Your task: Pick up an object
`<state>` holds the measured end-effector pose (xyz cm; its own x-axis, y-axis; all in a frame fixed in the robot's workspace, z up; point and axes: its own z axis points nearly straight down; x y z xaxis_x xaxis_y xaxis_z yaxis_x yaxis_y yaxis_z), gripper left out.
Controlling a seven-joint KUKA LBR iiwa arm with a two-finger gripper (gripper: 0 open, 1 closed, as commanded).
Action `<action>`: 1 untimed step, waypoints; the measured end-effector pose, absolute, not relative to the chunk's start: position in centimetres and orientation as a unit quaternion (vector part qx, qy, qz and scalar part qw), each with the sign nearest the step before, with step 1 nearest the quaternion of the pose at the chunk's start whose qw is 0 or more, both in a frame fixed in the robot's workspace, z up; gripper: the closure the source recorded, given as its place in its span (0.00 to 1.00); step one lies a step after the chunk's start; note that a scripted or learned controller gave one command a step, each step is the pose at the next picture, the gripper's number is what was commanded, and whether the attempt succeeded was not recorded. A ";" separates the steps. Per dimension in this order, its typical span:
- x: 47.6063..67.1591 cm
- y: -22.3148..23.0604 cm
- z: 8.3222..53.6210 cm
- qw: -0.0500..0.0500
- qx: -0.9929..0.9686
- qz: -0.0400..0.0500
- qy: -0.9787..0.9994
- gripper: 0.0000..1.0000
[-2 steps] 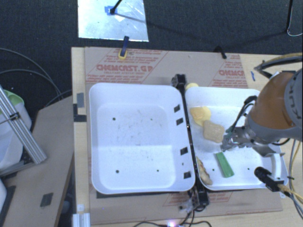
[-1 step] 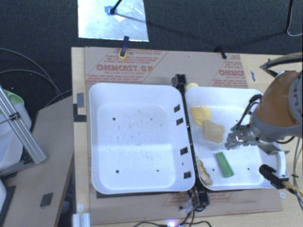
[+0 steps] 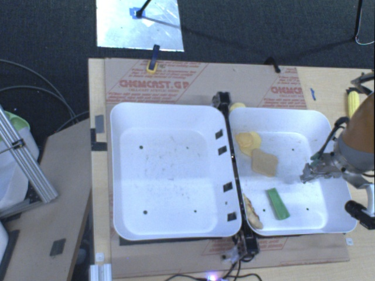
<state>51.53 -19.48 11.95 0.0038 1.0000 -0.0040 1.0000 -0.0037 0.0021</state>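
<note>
Cardboard covers the desk (dark carpet beyond); the pincer hovers in the right bin, its grip perhaps empty—I cannot tell.

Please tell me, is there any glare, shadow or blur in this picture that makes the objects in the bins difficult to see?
Camera view: soft overall, fine detail blurred; the reflective sheet above the bench glares brightly; the white bins look slightly washed out; the green block and tan block stay distinct; the gripper at the right is dark and blurry.
</note>
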 end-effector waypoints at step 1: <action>51.7 -19.1 13.0 0.002 0.706 0.001 0.709 1.00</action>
